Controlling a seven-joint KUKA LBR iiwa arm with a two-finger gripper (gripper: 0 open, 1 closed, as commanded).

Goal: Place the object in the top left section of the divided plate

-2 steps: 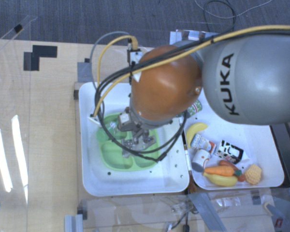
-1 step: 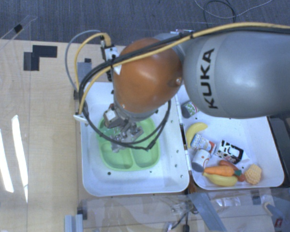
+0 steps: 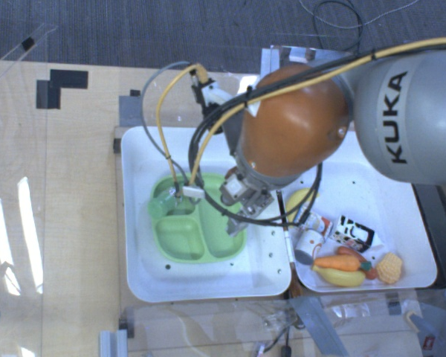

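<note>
The gripper [image 3: 236,203] is poised over the right side of the green divided plate [image 3: 180,240] in the left bin [image 3: 137,199]. Whether anything is carried cannot be told. No placed object is discernible in the plate's upper-left section, so placement appears unfinished.

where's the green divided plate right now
In the camera view, the green divided plate lies in the left white bin, toward its middle, with the claw over the plate's right edge.
</note>
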